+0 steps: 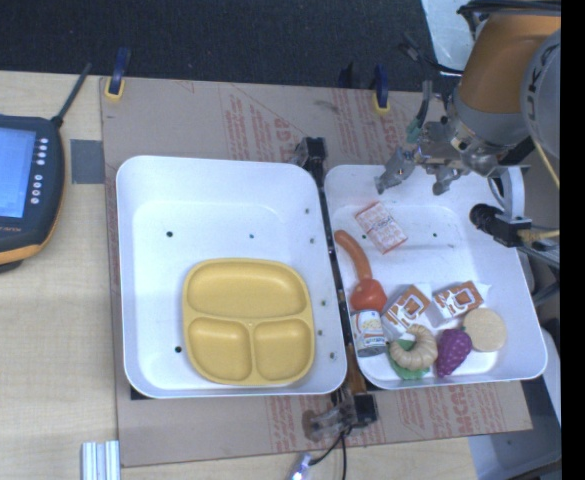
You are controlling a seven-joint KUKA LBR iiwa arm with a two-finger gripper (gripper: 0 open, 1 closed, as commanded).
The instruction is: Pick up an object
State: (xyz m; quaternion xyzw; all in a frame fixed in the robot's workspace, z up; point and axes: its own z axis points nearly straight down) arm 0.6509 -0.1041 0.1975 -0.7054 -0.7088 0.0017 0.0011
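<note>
Approach seems the step in hand: gripper hangs at upper right, fingers spread and empty. Next it must drop onto the packet just below.

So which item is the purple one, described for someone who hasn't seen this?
Look in the right-hand white bin, at the cluster along its near edge. The purple grape bunch lies between a ring-shaped pastry and a pale round cookie; nothing else there is purple.

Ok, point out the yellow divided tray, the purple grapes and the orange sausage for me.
yellow divided tray (249,320): camera view, on the ridge between its compartments.
purple grapes (454,350): camera view, middle of the bunch.
orange sausage (354,255): camera view, middle of its length.
</note>
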